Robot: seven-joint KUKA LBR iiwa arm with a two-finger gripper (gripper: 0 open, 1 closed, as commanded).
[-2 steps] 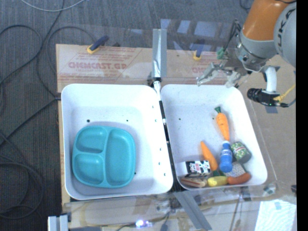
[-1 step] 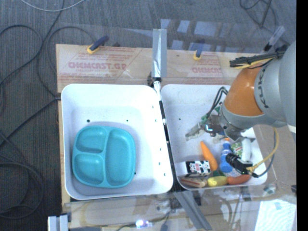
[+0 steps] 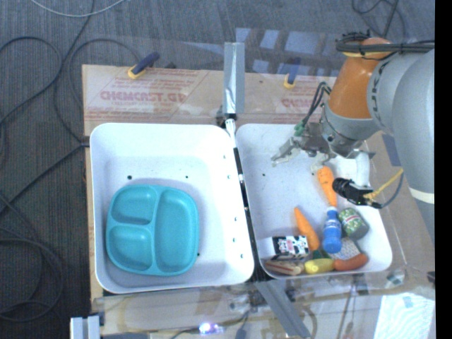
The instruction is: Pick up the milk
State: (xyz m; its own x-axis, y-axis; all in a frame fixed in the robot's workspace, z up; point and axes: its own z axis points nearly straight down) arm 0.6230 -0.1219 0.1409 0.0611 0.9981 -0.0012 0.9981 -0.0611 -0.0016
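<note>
Left bin [image 3: 106,147]: holds teal divided plate [image 3: 152,229]; nothing here for you to act on. Right bin [image 3: 268,189]: milk carton [image 3: 291,246] lies on its side at near edge, just left of orange carrot [image 3: 306,222] and blue bottle [image 3: 332,232], other toy food beside it. Long axis runs roughly left-right; which end is top, cannot tell. Gripper [image 3: 293,149] hangs over far part of right bin, well apart from milk, fingers spread, nothing between them. Progress: milk not lifted; you have approach, descent, grasp and lift left.

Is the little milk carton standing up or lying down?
Lying down: the milk rests flat on its side on the right bin floor, cow print facing up.
</note>
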